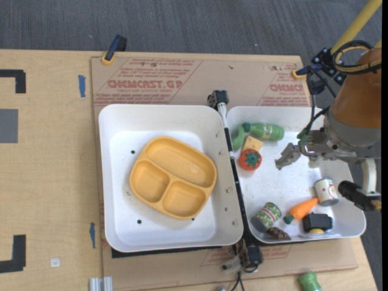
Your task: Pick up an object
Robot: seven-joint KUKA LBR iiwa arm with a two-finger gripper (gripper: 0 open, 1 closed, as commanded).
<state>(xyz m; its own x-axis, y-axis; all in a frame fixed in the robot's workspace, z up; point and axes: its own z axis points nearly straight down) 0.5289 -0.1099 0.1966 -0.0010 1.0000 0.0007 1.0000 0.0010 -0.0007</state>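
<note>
1. Left white plastic bin: holds 1 yellow 3-compartment plastic tray, lying flat near the middle. Not touched by my tool.
2. Right white plastic bin, near the divider: green plastic bottle lying on its side, yellow cheese-like wedge just beside it, red toy tomato below that.
3. Front of the right bin: small green-labelled can, orange toy carrot, black block with a yellow mark, white can with a red label.
4. Progress: nothing lifted. All candidates rest on the bin floor; selection, descent, closure and lift remain, in my judgement.
5. My two-finger gripper hangs over bare floor in the right bin, between tomato and white can, touching neither. Fingers look slightly apart, nothing between them.
6. Pose: my arm enters from the right, orange band above the wrist, wrist over the bin's right half.
</note>
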